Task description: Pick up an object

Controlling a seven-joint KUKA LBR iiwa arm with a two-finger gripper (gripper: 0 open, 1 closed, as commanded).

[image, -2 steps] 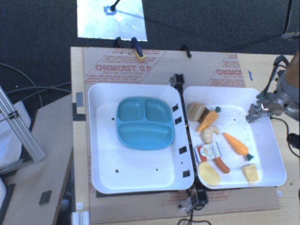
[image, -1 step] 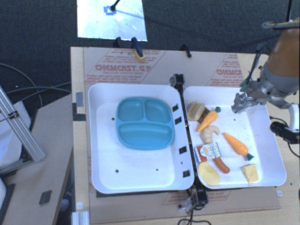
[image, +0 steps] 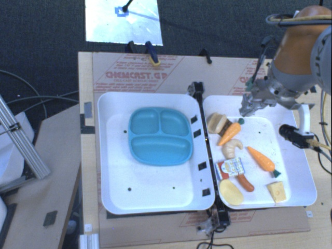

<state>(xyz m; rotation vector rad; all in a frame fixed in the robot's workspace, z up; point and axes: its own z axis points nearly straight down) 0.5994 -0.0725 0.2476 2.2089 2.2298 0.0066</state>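
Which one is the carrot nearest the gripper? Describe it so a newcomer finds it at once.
Look in the right-hand white bin, the one crowded with toy food, not the bin holding the blue divided plate. Near that bin's upper left, just below the gripper, lies the carrot, tilted beside a tan bread piece. The other carrot lies lower, toward the bin's middle.

bench under two white bins

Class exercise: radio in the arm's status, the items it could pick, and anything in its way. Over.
Gripper hovering over right bin's far edge, holding nothing. Nearest items: carrot, bread piece. Nothing blocking either. Blue plate sits in left bin.
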